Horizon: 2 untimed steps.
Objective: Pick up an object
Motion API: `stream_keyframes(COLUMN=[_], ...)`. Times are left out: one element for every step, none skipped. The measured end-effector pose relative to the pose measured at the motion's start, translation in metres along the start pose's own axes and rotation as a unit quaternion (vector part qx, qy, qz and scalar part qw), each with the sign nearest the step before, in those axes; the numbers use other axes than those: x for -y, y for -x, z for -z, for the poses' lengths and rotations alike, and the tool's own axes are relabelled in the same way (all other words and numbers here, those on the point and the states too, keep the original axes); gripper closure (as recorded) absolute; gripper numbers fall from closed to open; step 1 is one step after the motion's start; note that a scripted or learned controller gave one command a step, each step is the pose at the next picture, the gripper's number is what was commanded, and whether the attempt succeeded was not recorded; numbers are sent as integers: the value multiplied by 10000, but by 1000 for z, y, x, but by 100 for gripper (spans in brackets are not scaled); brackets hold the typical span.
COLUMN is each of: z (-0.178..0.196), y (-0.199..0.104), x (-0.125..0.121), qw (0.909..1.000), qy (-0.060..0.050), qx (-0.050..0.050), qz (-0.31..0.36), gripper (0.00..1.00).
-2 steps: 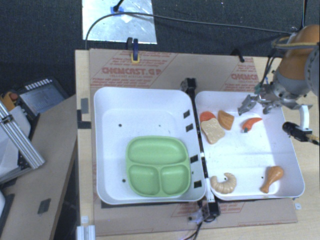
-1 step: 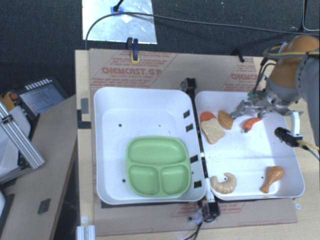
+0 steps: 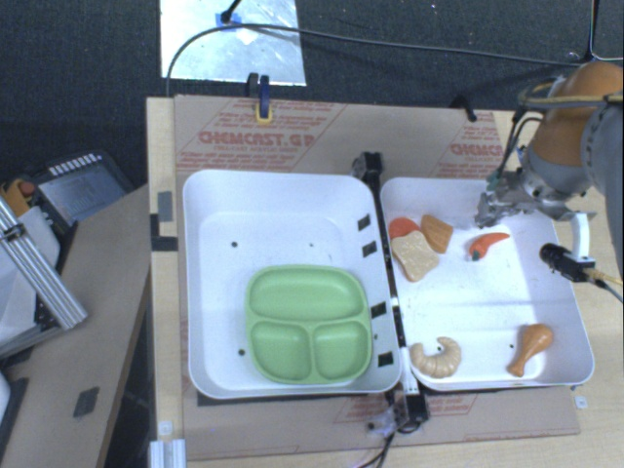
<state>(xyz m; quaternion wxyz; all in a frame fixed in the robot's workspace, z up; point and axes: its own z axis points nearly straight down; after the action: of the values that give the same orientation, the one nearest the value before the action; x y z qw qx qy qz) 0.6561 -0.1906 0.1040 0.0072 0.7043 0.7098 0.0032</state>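
The right bin (image 3: 546,291) holds several toy foods. A small red pepper-like piece (image 3: 487,245) lies near its far right. Further left lie an orange wedge (image 3: 438,232), a red-orange piece (image 3: 403,227) and a tan bread slice (image 3: 416,256). At the bin's front are a curled shrimp-like piece (image 3: 436,357) and a brown drumstick (image 3: 529,346). My gripper (image 3: 493,209) hangs just behind and above the red piece, with nothing visibly in it.
The left bin (image 3: 224,213) bears a green three-part plate (image 3: 307,322) at its front. A black divider strip (image 3: 380,261) runs between the bins. A black part with a cable (image 3: 565,261) sticks over the right bin's right rim.
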Motion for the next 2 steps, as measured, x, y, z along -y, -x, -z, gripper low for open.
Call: stream_keyframes(z=[57, 111], y=[-6, -5], x=[-10, -12], qw=[10000, 10000], qy=[-46, -48], qx=[-22, -22], qz=[-10, -11], gripper=[100, 100])
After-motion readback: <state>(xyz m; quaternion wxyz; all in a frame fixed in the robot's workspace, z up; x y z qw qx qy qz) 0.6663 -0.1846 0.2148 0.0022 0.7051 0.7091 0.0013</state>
